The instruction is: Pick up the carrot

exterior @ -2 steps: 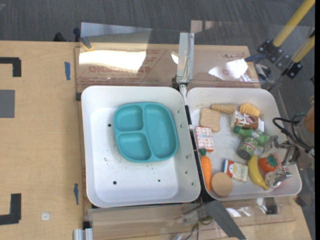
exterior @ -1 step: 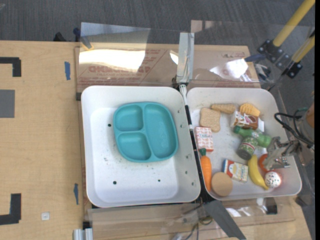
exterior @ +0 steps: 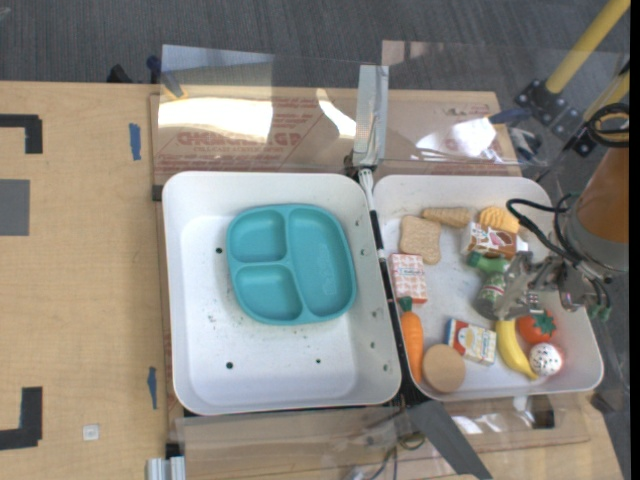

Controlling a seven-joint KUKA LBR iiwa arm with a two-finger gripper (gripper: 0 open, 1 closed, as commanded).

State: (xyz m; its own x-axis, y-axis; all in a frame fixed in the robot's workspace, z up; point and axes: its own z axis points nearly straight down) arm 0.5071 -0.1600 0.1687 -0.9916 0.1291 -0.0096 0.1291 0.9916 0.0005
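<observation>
Nearest me, left of my claw, sits the teal divided plate (exterior: 292, 264) in its own bin. Rightward, the carrot (exterior: 411, 333) lies along the right bin's near-left wall, apart from the claw (exterior: 522, 293), whose grip I cannot tell, hovering over the clutter beside the banana (exterior: 514, 348).

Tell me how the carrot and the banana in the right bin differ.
The carrot is orange with a green top; the banana is yellow. The carrot lies straight along the bin's left wall; the banana curves and lies toward the right side, near the tool. Both are toy foods, lying flat in the same bin.
</observation>
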